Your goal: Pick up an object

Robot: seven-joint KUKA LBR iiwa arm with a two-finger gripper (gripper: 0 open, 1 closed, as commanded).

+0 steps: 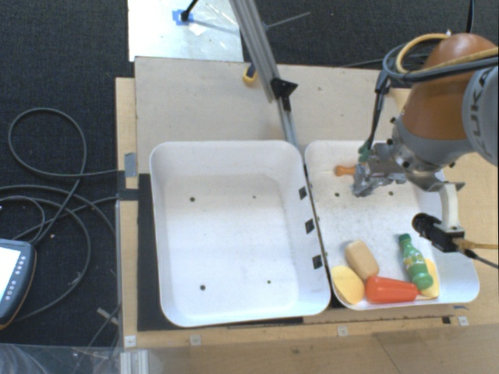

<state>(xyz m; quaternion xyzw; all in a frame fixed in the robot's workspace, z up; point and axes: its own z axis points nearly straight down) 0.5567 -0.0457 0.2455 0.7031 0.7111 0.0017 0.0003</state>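
Observation:
My gripper [365, 184] hangs over the back part of the right bin [468, 287], pointing down. A small orange piece [344, 171] shows just to its left, close against it; I cannot tell whether it is held or lies on the bin floor. Along the front of that bin lie a tan block [361, 259], a yellow piece [348, 284], a red-orange piece [390, 290] and a green bottle [415, 262]. They lie well in front of the gripper.
The left bin [168, 232] stands beside the right one, their walls meeting at a rim with black clips [309, 225]. A grey pole [261, 45] slants in from the back. Cables lie on the floor at the left.

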